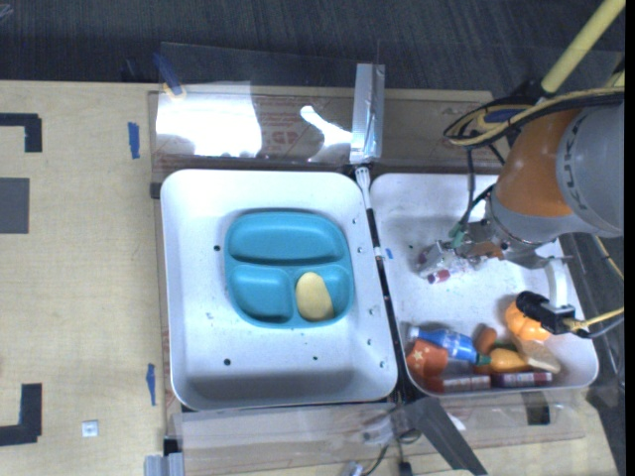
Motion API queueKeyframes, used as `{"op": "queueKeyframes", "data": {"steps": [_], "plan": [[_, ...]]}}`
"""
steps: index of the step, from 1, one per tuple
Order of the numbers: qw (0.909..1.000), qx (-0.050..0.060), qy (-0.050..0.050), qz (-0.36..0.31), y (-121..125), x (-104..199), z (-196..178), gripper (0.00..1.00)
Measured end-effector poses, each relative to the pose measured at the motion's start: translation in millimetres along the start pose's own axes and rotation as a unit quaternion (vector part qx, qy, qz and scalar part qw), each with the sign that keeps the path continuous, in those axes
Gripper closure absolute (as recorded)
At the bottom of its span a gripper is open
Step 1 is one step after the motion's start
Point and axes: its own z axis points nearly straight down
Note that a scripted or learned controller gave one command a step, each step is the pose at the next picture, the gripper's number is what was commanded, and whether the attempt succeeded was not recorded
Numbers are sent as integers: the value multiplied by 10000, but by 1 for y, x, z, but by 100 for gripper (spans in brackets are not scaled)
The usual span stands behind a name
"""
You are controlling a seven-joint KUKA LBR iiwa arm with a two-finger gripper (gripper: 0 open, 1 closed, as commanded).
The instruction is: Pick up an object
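Gripper (438, 259): you're seeing it hovering low in the right bin (417, 201); finger state, I cannot tell.
Yellow object (315, 296): lying in the blue tray (288, 266).

The arm (571, 172) is cut off by the right edge, so only its orange band and grey wrist show. At its tip the gripper (444, 257) is small and blurred against the white floor of the right bin (427, 201); its fingers cannot be made out, nor whether anything sits between them. Below the gripper, the heap of small items (481, 357) along the bin's near wall overlap one another, and most are too blurred to name. A yellow pole (585, 33) above the arm runs out at the top right corner
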Motion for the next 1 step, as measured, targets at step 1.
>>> {"op": "queueKeyframes", "data": {"steps": [1], "plan": [[10000, -15, -5, -4, 1, 0, -11, 100]]}}
